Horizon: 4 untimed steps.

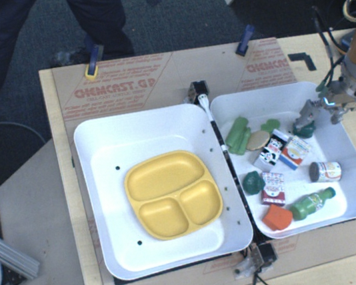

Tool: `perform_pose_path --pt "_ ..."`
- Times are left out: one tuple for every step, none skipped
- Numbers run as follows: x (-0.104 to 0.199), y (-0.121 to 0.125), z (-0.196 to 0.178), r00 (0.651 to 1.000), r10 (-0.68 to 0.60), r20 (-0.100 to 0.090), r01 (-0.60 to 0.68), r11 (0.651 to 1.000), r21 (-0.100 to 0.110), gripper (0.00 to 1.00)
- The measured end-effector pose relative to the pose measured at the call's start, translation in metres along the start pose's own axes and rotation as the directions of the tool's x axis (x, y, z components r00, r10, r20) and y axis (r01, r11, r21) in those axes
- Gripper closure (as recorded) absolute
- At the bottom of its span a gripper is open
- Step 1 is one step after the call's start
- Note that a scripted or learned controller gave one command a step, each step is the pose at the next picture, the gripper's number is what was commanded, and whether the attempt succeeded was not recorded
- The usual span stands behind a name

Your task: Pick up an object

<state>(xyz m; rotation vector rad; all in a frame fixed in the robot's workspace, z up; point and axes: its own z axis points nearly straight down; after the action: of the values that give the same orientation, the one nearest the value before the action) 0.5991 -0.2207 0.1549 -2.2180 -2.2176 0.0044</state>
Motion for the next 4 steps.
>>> perform_pose_path --pt "-0.001 -0.007 0.047 1.000 -0.001 -0.004 0.001 1.000 -0.001 0.00" --pt "0.004 -0.002 0.065 1.000 -0.003 -0.008 0.003 1.000 -0.013 0.00" --pt "0.002 -0.004 0.058 1.000 -0.005 0.000 0.005 1.000 -0.009 1.00" --pt "0.003 -0.002 0.014 1.000 -0.002 0.005 0.002 1.000 -0.013 1.00"
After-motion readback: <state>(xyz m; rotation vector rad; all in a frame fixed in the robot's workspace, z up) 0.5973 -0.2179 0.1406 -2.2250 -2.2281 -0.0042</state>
